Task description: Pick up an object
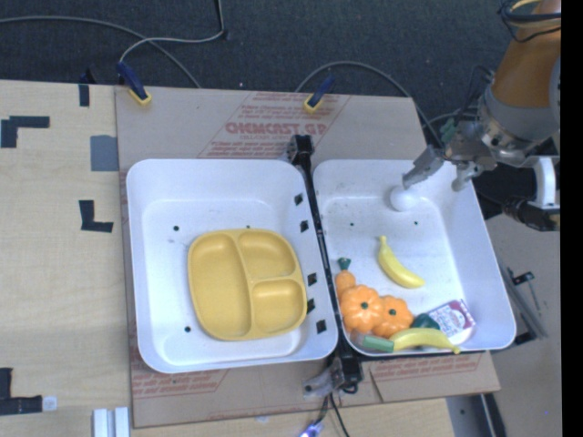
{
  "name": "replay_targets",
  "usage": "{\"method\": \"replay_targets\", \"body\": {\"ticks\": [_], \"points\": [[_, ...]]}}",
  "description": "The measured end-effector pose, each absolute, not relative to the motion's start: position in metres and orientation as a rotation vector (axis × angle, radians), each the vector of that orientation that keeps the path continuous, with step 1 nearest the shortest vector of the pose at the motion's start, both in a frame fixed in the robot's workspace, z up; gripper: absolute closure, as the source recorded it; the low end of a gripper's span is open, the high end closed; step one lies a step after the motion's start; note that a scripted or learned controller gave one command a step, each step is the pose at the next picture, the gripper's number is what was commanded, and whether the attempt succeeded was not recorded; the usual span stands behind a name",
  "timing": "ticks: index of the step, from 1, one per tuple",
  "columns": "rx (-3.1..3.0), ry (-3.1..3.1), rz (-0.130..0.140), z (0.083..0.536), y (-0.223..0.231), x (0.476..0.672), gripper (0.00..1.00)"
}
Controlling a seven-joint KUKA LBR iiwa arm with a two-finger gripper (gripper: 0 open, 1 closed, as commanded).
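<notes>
1. Nearest the camera, along the front wall of the right shallow white plastic bin (474, 235), we note a curved yellow-green plastic banana (424, 340) lying flat, with a small pink-and-white printed packet (451, 318) just behind it at the front right corner.
2. Touching that banana on its left sits an orange plastic pumpkin cluster (373, 310), close against the bin's left wall, with a small green piece (344, 264) at its upper left edge.
3. Slightly farther back, near the middle of the right bin, a smaller bright yellow plastic banana (397, 265) lies on the bin floor, apart from the pumpkin cluster.
4. In the left shallow white plastic bin (150, 208) we record a yellow three-compartment plastic plate (246, 282), lying flat and tilted slightly in plan, toward the front centre.
5. At the back of the right bin a small white round object (403, 198) rests near the back wall.
6. The gripper (439, 171) hangs over the right bin's back right corner; its two grey fingers (421, 169) are spread apart with nothing between them. The left one points down at the white round object; we cannot tell whether it touches.
7. Both bins sit on a brown cardboard sheet (255, 126) on the light wooden table (46, 271); two yellow-and-blue clamps (134, 83) pin the sheet's far edge.
</notes>
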State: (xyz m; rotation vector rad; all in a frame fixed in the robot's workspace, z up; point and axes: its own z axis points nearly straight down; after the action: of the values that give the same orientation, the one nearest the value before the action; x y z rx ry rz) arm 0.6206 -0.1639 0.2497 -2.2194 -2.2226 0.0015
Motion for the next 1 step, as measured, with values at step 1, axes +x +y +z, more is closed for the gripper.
{"method": "replay_targets", "body": {"ticks": [1], "points": [[-2.217,-2.219,0.004,0.1147,-0.1605,0.5884,0.0]]}}
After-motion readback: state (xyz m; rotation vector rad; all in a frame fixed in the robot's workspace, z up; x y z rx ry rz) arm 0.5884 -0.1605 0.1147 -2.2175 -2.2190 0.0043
